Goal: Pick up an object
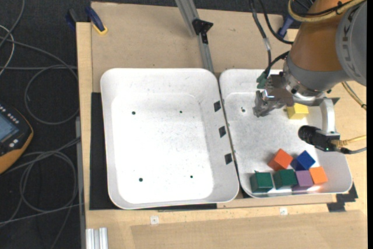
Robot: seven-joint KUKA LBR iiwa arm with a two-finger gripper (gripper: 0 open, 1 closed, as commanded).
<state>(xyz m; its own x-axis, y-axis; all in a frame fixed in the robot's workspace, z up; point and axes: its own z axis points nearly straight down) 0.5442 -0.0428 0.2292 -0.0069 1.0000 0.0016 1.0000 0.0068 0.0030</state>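
Note:
My gripper hangs over the upper part of the right bin, below the orange band of the arm. A yellow block lies just right of it, partly hidden by the wrist. Near the bin's front right corner sits a cluster of blocks: an orange-red one, a blue one, an orange one, a purple one, and two green ones. Nothing shows between the fingers.
The left bin stands beside the right one, joined by black clips. A slanted metal pole rises behind the bins. Cables and a black connector trail at the right of the arm.

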